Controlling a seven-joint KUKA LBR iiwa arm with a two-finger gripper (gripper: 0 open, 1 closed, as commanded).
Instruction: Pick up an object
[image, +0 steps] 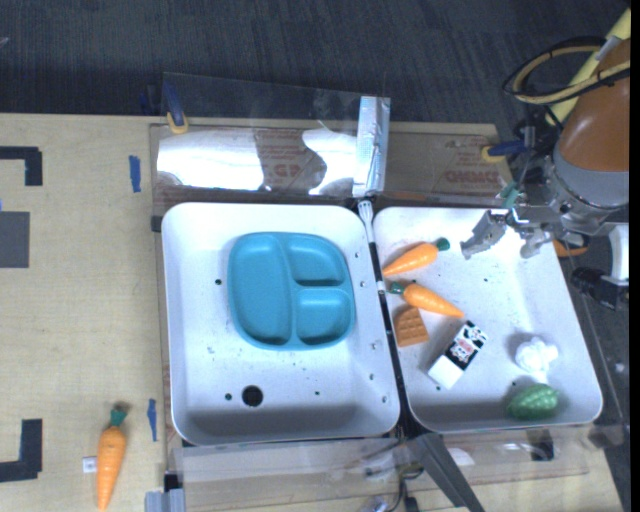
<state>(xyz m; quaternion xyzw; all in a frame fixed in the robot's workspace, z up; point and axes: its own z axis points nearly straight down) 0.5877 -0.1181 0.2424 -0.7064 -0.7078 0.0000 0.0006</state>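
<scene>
Two carrots (411, 259), tips inward.

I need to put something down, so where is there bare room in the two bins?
Left bin: bare floor in front of the blue divided plate. Right bin: bare middle, between the claw, the lower carrot and the white lump. Crowded along its left wall: two carrots, an orange wedge, a black-and-white box.
</scene>
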